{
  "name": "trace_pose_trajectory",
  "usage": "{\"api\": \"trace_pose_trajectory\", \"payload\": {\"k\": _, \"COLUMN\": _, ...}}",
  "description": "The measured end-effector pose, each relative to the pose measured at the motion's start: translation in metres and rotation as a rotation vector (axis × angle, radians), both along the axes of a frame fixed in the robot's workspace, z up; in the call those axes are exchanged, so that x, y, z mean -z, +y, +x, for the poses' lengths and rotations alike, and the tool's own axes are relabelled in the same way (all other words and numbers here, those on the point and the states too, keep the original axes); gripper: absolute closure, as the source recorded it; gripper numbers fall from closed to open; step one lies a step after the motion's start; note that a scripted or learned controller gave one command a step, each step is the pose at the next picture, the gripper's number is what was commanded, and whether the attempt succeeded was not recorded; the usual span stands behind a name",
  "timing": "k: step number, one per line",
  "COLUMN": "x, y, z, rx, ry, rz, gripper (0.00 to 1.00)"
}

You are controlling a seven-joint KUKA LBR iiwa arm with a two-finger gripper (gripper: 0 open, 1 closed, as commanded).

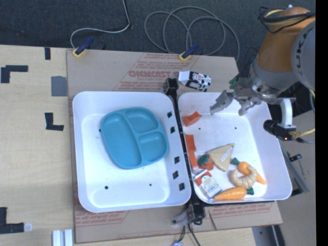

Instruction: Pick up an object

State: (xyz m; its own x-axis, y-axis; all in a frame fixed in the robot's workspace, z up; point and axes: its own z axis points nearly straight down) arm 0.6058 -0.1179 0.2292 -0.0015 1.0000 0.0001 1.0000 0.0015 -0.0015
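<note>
My gripper (231,106) hangs over the far part of the right bin (266,137), its two grey fingers spread open with nothing between them. An orange-red piece (191,119) lies to its left near the bin's far left corner. Toward the near end of that bin lie a red strip (190,148), a tan wedge (222,157), a small strawberry-like toy (205,162), a carrot (230,193), a tan ring-shaped pastry (242,177) and a small red-and-white packet (207,184).
A blue divided plate (134,137) sits in the left bin (89,188). A small black-and-white object (195,79) lies on the cardboard beyond the bins. Cables (184,29) loop on the dark floor behind. The arm's orange band (279,40) is at upper right.
</note>
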Motion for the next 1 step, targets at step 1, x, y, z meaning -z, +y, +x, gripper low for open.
{"api": "trace_pose_trajectory", "payload": {"k": 1, "x": 0.1195, "y": -0.0112, "z": -0.0512, "rx": 0.001, "ry": 0.001, "rz": 0.001, "gripper": 0.00}}
